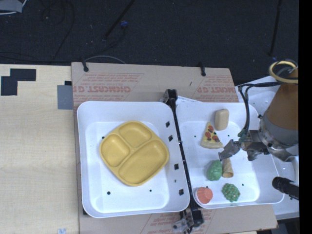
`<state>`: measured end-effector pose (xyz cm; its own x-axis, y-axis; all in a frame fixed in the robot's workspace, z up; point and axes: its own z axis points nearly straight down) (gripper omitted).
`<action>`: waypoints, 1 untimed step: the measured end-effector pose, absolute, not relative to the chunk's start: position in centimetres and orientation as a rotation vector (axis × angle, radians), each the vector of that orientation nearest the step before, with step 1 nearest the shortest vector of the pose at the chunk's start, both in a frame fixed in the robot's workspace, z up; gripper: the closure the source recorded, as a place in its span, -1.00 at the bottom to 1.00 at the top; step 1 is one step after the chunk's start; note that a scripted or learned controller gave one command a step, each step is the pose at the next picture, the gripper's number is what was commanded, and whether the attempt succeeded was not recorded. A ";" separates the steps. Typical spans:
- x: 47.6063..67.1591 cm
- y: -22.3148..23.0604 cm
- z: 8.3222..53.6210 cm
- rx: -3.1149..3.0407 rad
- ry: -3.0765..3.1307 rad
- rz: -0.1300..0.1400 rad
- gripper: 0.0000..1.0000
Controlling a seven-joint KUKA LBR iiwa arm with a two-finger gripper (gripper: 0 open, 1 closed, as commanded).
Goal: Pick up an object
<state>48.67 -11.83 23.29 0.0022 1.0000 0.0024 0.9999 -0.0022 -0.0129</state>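
Two white bins: left (92, 130) holds a yellow divided plate (134, 152); right (243, 184) holds toy foods beside open, empty fingers (235, 149).

The KUKA arm (285, 116) shows a broad orange band above a grey wrist section, its surface smooth and rounded. A black cable (245, 108) loops along its side, and a yellowish ring (282, 69) sits at its top edge. The gripper (233, 149) at its end is dark grey metal, angular, with slim fingers (227, 153) and exposed brackets.
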 end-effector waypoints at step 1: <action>48.9 -11.8 23.7 -2.219 -2.218 0.003 -1.00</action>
